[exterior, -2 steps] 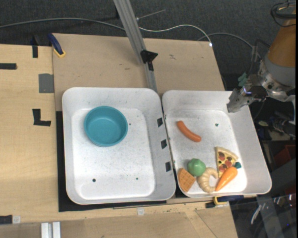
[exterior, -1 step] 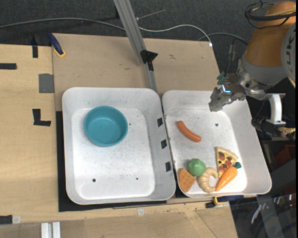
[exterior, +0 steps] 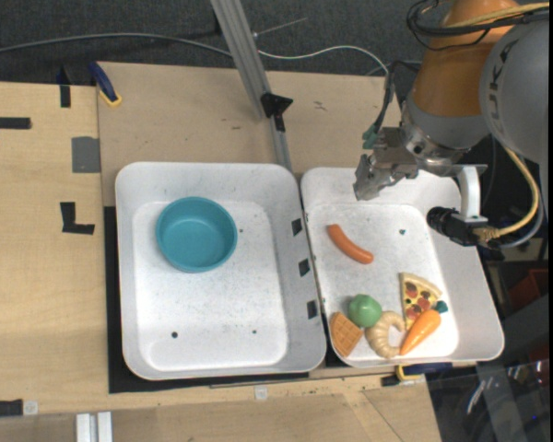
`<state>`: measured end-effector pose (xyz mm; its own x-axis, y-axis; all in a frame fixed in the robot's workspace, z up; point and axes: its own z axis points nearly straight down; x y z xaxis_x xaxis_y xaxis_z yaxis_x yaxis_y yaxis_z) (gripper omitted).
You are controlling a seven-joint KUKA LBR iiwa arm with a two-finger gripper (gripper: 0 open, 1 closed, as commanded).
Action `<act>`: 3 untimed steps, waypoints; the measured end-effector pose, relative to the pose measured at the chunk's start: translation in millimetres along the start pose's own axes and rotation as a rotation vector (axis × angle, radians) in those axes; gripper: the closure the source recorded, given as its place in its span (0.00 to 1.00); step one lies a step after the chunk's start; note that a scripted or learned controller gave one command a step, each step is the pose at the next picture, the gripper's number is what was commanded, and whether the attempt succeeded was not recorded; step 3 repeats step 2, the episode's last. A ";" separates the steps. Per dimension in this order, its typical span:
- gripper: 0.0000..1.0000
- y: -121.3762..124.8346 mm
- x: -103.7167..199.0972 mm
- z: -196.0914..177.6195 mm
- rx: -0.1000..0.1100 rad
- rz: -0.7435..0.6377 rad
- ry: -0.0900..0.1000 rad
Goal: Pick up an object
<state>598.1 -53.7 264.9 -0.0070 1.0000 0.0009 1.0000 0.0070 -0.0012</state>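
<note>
The right bin holds an orange sausage near its middle. Along its front lie a waffle piece, a green ball-like vegetable, a pale curled piece, a carrot and a pizza slice. My gripper hangs over the back left corner of that bin, above and behind the sausage, with nothing visibly between its fingers. The left bin holds a teal bowl.
A slanted metal pole crosses the bench behind the bins and ends between them. A black cable fitting sticks out over the right bin's far right side. Black tape marks lie on the bench at the left.
</note>
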 end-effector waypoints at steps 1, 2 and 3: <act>1.00 3.2 53.8 20.3 0.003 0.000 0.000; 1.00 2.8 109.8 16.3 0.000 -0.001 0.001; 1.00 2.8 109.8 16.3 0.000 -0.001 0.001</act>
